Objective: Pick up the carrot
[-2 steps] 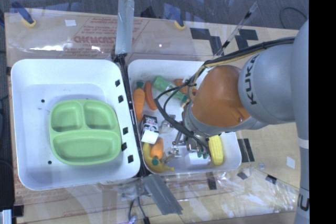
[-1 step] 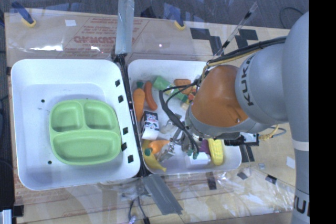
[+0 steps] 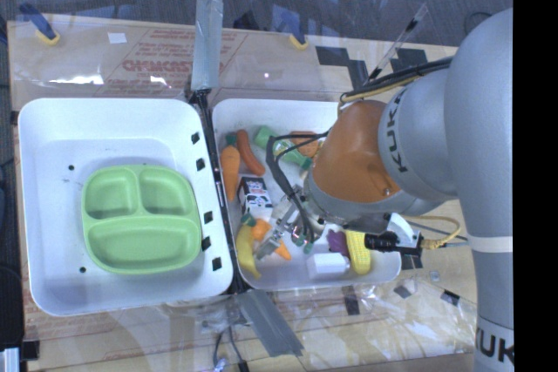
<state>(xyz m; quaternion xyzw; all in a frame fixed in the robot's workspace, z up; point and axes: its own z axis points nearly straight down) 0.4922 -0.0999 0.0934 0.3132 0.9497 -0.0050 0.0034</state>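
Observation:
The carrot is a long orange piece lying along the left wall of the right bin, pointing toward the near side. My gripper hangs low over the near-left part of that bin, to the right of and nearer than the carrot. It sits among small pieces and does not touch the carrot. The wrist with its orange band covers the middle of the bin.
A reddish sausage and a green piece lie just right of the carrot. A black-and-white box, a banana, a small orange piece, corn and a white block crowd the near side. The left bin holds a green divided plate.

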